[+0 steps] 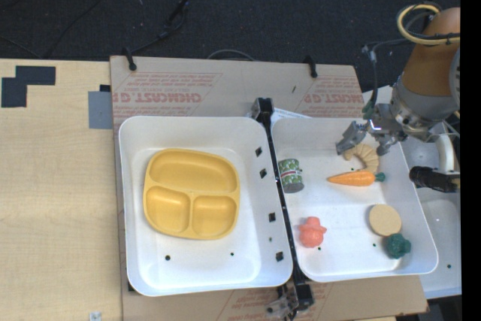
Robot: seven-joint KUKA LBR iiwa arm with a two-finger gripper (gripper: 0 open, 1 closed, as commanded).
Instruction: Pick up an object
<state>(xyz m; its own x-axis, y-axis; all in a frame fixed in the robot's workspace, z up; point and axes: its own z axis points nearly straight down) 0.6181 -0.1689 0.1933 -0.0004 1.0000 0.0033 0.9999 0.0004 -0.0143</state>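
The open gripper (pixel 367 136) hangs over the curved tan croissant toy (pixel 367 154); it should drop straight down, then squeeze gently.

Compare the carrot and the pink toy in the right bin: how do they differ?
Shape: the carrot is long and tapered, lying flat with its green end to the camera view's right; the pink toy is short and lumpy.
Colour: the carrot is orange, the pink toy is salmon pink.
Place: the carrot lies just below the gripper; the pink toy sits lower, near the divider between the bins.
Shared: both rest on the floor of the right bin, ungripped.
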